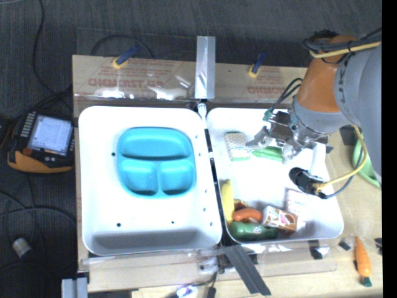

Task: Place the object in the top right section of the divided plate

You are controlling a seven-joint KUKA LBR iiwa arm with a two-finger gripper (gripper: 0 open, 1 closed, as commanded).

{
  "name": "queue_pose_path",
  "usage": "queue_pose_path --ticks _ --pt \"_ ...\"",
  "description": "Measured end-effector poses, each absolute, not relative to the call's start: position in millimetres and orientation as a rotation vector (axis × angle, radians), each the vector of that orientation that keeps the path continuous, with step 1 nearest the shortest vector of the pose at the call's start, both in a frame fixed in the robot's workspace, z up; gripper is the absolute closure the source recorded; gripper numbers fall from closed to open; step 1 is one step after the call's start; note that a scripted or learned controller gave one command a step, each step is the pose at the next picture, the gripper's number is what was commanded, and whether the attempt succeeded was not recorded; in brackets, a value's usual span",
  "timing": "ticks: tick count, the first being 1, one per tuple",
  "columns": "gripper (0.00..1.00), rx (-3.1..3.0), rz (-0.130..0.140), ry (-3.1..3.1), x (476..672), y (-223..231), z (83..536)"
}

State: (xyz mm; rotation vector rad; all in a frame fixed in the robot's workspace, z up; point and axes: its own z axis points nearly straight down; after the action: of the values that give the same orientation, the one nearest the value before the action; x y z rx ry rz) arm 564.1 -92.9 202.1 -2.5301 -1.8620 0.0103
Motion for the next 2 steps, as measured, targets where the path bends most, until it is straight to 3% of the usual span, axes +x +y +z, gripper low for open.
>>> queue_pose_path --ticks 1,2 --pt "0.00 -2.530 0.010 -1.862 564.1 -93.0 202.3" --pt "0.00 -2.384 0.007 -2.042 554.4 -25.7 182.2"
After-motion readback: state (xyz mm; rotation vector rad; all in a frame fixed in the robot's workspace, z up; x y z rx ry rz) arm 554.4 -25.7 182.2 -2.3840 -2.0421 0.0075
